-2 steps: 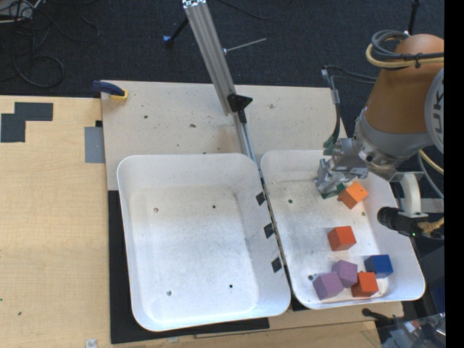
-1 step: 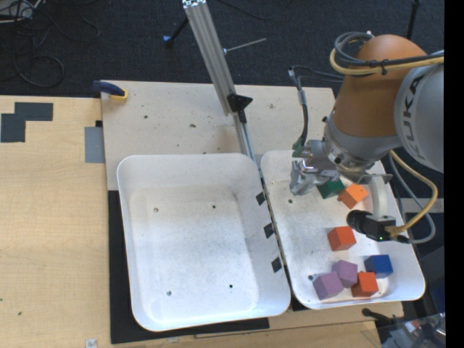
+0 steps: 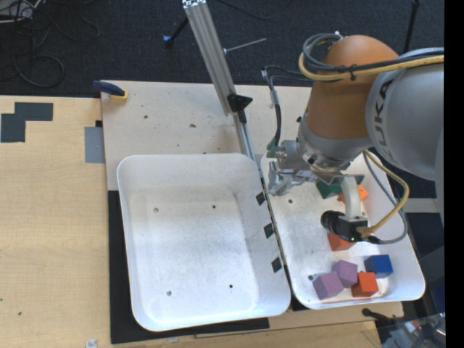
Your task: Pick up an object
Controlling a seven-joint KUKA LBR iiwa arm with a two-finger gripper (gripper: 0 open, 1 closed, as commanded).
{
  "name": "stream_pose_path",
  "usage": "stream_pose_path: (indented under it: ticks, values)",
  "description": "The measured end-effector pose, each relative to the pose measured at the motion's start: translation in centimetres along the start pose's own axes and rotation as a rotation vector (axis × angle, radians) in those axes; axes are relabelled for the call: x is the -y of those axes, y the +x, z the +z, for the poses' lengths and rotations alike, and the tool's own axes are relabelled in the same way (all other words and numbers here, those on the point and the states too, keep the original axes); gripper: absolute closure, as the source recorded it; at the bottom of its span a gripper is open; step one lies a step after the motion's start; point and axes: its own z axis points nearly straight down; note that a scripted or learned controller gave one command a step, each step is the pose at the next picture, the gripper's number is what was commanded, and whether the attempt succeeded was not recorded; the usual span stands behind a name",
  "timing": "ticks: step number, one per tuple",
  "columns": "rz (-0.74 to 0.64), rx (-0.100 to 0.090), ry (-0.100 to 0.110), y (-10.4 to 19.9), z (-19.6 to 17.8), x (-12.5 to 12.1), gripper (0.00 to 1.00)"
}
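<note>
A silver aluminium rail (image 3: 216, 56) slants over the bench (checker tag on top), blue-yellow clamp (image 3: 109, 89) at the corner.

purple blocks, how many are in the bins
2, both in the right bin near its front edge: one purple block, another touching it. The arm may hide more.

This looks like a robotics lab or test cell rather than a home or shop. A large grey and orange robot arm (image 3: 362, 107) with loose cables (image 3: 384, 209) reaches over a plywood desk (image 3: 51, 216) bearing two white bins (image 3: 138, 187), and an aluminium rail (image 3: 214, 53) slants across it. Dark carpet (image 3: 109, 27) beyond holds what seem to be trailing wires, though that corner is dim.
</note>
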Motion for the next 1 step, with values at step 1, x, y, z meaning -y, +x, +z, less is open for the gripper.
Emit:
stream_pose_path:
  ticks: [1]
  values:
    - [-0.001,0.000,0.001,5.30,2.07,-0.42,1.00]
